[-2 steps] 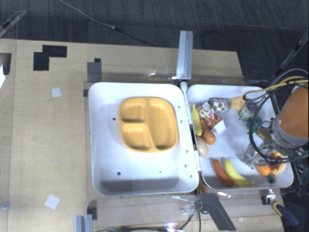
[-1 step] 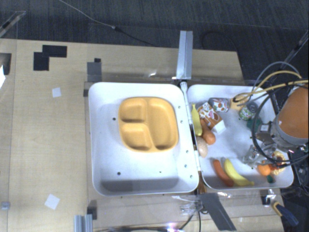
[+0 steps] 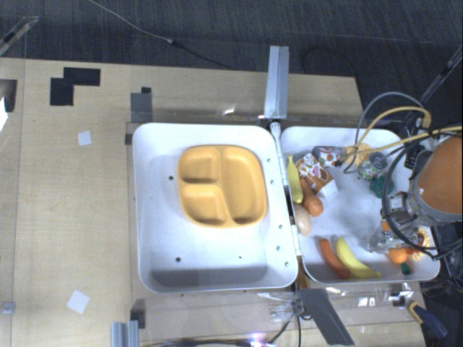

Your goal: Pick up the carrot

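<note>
The carrot (image 3: pixel 398 254) is a short orange piece with a green end, lying in the near right corner of the right bin (image 3: pixel 354 215). My gripper (image 3: pixel 391 238) hangs at the end of the grey arm with its orange band (image 3: pixel 441 181), just above and slightly left of the carrot. The gripper's body hides the carrot's upper left part. Whether it touches the carrot is unclear.
A yellow banana (image 3: pixel 356 260) and a red-orange sausage (image 3: pixel 333 258) lie left of the carrot. Further left sit an orange ball (image 3: pixel 313 207), a pale egg (image 3: pixel 304 225) and a snack packet (image 3: pixel 315 170). A yellow divided plate (image 3: pixel 221 185) sits in the left bin (image 3: pixel 155 251).
</note>
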You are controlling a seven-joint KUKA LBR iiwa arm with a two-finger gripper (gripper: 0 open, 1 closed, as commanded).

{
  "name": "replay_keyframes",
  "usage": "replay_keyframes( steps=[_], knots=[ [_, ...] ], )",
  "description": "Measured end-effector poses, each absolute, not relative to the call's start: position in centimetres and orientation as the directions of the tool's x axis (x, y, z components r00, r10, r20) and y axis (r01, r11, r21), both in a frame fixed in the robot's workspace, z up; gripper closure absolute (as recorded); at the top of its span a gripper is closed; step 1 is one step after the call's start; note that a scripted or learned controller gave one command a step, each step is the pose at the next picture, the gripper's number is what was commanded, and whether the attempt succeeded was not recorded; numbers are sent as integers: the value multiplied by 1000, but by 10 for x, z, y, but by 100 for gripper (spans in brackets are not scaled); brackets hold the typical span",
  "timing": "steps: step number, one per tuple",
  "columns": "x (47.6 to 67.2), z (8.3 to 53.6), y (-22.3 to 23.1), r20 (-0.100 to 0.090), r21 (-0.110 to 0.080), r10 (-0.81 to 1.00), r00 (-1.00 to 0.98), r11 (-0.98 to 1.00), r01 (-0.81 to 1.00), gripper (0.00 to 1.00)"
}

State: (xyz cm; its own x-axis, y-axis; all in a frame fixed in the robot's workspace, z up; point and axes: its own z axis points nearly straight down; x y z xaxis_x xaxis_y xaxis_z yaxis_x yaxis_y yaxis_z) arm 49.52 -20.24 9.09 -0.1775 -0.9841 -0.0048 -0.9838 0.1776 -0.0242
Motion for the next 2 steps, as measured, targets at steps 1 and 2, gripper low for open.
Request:
replay_keyframes(
  steps=[1, 2],
  knots=[
    [490, 92, -204, -5, -7, -966, -259, 259, -966, 100],
    [491, 175, -193, -4, -11, -898, -441, 441, -898, 100]
  ],
)
